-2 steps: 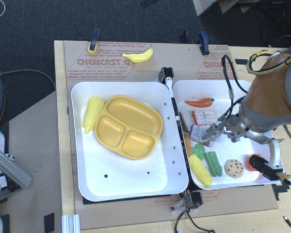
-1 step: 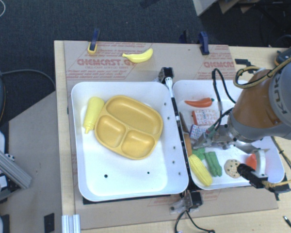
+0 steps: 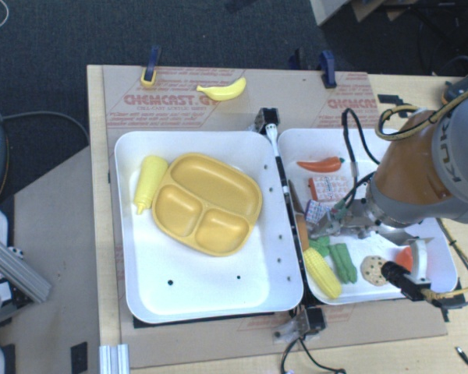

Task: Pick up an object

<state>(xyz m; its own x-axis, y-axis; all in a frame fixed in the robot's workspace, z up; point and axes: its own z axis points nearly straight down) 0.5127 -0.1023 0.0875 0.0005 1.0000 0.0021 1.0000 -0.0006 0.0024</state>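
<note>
Two white bins sit side by side. The gripper hangs low in the right bin, just above the green beans and beside the corn cob. Whether it is closed cannot be told. The left bin holds a yellow divided plate and a yellow bottle.

Grey arm – broad orange band, black cables, seemingly metallic claw.
</note>
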